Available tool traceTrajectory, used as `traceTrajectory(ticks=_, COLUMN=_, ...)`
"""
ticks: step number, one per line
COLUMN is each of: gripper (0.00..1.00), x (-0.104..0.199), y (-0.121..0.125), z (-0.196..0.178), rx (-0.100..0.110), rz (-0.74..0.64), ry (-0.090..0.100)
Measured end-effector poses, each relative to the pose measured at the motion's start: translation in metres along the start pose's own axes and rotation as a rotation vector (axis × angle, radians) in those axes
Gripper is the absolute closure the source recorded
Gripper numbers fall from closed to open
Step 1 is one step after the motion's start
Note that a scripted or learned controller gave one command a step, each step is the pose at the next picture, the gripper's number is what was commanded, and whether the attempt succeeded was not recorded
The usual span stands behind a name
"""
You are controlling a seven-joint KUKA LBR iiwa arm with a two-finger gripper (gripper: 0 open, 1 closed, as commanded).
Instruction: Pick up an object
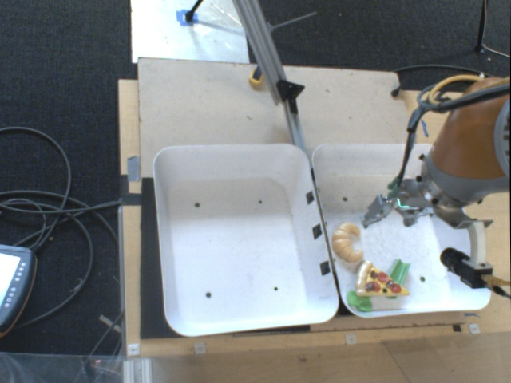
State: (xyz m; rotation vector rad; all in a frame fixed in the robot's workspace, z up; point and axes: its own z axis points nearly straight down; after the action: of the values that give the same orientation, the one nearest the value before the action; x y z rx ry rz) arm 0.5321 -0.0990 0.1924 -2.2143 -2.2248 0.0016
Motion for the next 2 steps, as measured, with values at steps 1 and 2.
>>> traceTrajectory(ticks=1, gripper=0.0, x=0.0, y=0.001, z=-0.002, rx=-0.004, rz=0.003, ry=-0.001)
traceTrajectory(ticks=2, gripper=0.0, x=0.0, y=0.01, z=0.047, rx=0.0, rz=0.004, ry=-0.001)
